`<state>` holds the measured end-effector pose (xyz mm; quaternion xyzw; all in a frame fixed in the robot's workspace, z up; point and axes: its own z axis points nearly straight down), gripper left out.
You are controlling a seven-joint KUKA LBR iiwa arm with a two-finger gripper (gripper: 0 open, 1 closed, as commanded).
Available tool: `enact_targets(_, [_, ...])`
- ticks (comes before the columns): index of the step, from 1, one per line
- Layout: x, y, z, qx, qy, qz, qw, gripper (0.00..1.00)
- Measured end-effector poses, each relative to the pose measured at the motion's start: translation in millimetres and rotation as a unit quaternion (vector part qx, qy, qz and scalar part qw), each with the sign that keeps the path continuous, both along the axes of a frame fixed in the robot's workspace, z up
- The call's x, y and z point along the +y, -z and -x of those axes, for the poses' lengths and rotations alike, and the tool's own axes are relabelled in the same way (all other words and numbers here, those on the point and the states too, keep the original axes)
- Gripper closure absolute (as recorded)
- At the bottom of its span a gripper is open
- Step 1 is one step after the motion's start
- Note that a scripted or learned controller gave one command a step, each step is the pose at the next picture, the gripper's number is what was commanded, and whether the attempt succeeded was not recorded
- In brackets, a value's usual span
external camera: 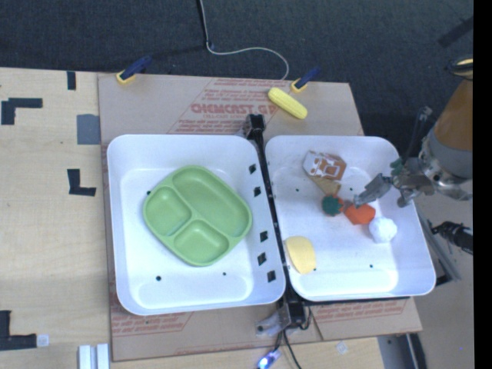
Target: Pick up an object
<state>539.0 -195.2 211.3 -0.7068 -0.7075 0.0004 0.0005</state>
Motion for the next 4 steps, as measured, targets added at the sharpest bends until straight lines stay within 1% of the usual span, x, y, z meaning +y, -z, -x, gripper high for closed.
enact_targets(1, [-18.9,133.4,-34.5,0.001,-0.001,0.0009,1.0000,0.00])
enact_targets(2, [-18.2,116.8,-35.2,-0.001,-0.001,0.0005,1.0000,1.00])
enact_targets(3, [126.9,21.3,-47.1,-0.004,-0.007,-0.0017,1.0000,1.00])
enact_targets(4, [185.3,-43.1,-28.1,-0.002,-0.004,-0.0011,1.0000,1.00])
